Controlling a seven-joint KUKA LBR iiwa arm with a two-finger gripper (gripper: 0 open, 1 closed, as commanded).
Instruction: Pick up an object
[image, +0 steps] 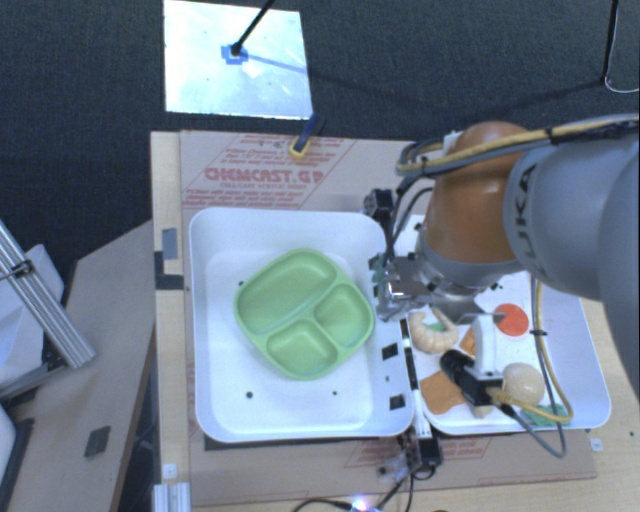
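My gripper (392, 290) hangs under the grey and orange wrist, over the left edge of the right bin (590, 400), close to the wall between the two bins. Just below it in that bin lies a pale croissant-shaped piece (433, 334). Further right are an orange disc (513, 320), a cream ball (523, 381), a flat orange piece (441, 391) and a small white block (489, 345). The wrist hides the upper part of this bin. I see nothing held in the gripper.
The left bin (215, 400) holds a green divided plate (303, 313), lying tilted near its middle. Both bins rest on a cardboard sheet (265, 170). A metal rail (40, 300) stands at the far left of the bench.
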